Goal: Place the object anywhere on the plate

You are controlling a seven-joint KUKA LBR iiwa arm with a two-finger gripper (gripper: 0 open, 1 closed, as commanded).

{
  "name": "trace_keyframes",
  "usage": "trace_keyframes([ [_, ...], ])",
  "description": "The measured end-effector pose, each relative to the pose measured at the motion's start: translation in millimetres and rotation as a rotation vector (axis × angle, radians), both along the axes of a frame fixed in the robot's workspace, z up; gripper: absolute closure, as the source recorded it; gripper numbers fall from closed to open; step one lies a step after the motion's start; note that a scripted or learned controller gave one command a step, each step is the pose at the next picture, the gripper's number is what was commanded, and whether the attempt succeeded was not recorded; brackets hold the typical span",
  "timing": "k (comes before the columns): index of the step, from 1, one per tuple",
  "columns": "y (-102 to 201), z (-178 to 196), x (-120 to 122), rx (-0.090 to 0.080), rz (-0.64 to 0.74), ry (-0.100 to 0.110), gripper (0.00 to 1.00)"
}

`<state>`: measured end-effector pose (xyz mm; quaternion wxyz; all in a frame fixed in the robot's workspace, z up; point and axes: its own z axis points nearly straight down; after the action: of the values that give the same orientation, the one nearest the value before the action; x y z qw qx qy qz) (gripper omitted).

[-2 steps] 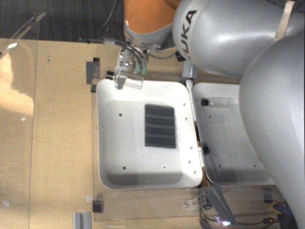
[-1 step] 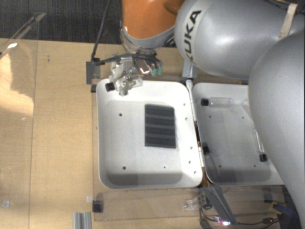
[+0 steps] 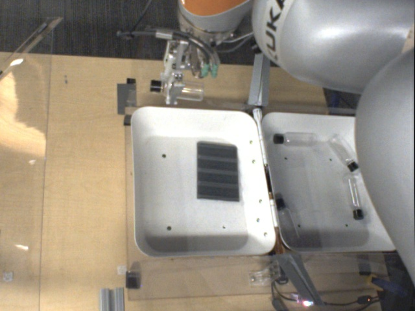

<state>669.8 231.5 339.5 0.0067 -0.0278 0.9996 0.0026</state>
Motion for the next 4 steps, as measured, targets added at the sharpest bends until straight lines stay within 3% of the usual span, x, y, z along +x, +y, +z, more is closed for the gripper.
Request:
trace_keyframes([
  [1, 4.3, -141.6, -0.3, -0.004, 0.429, 0.004, 1.0],
  [2, 4.7, -127.2, 0.3, -0.006, 0.701, -0.001, 1.0],
  [3, -0.9, -140.6, 0.3, -0.009, 0.908, -0.003, 1.0],
  [4, -4.7, -172.7, -0.2, -0.014, 1.527, -0.005, 1.0],
])
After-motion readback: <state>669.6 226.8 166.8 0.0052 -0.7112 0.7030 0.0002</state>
